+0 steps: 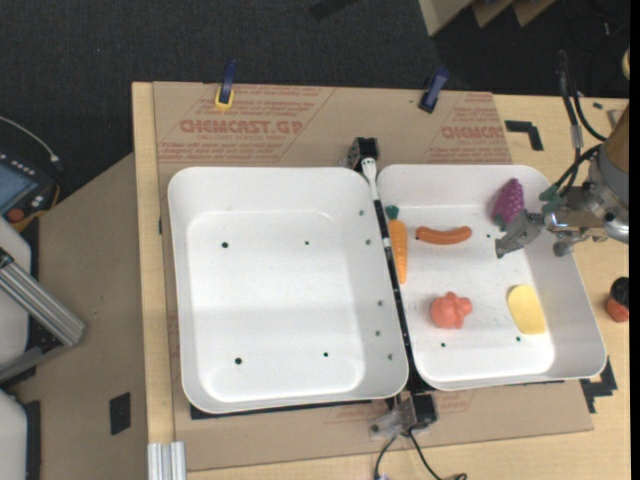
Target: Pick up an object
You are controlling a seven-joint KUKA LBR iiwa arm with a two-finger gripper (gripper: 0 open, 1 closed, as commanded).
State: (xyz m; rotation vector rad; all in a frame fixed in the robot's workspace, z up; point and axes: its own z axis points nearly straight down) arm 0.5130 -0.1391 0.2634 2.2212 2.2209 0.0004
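Purple grapes [508, 200] sit right next to the gripper [538, 234], just up and left of it in the right bin [480, 366]. Gripper looks spread wide with nothing in it, so that's probably the easiest grab.

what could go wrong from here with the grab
The gripper sits just below the purple grapes near the right bin's edge, so closing may nudge them against the wall rather than catch them. The sausage lies close to the left and could get knocked.
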